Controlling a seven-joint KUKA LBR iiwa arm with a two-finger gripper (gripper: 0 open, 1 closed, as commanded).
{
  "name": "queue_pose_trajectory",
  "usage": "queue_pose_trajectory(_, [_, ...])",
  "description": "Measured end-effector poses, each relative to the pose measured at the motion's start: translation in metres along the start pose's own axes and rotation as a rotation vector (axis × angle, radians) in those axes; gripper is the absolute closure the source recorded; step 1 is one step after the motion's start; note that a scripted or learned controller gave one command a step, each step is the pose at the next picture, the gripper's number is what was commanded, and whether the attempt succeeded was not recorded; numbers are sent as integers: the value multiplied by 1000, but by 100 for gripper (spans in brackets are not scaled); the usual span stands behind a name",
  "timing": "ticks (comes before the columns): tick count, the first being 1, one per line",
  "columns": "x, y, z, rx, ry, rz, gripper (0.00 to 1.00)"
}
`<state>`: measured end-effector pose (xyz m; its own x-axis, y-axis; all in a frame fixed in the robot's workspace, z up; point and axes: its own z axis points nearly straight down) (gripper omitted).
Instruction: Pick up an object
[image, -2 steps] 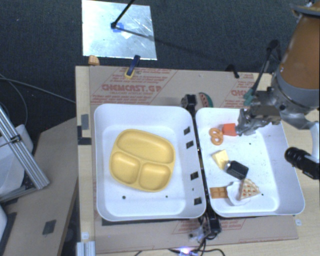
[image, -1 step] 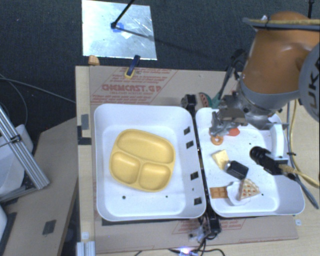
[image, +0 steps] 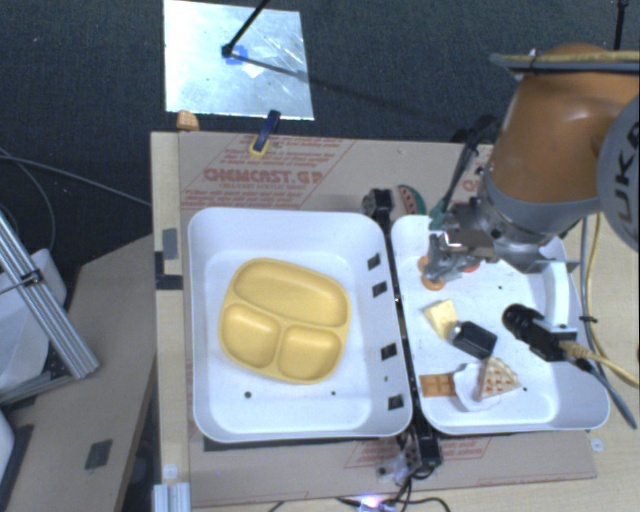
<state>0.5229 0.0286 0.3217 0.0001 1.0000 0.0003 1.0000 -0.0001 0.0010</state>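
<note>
An orange piece (image: 436, 270) lies in the right bin (image: 575, 405), directly under the gripper (image: 445, 262); whether anything is gripped, I cannot tell. Seemingly the grasp stage; next comes lifting straight up. A yellow block (image: 440, 316) sits just below.

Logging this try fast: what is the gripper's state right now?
Gripper: cannot be told; it sits low over the right bin, beside an orange object.

Yellow divided plate (image: 283, 320) — left bin (image: 290, 230).
</note>
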Motion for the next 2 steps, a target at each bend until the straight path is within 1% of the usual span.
queue_pose_trajectory(1, [-20, -16, 26, -1, 0, 0, 100])
queue_pose_trajectory(2, [-37, 31, 65, 0, -1, 0, 100])
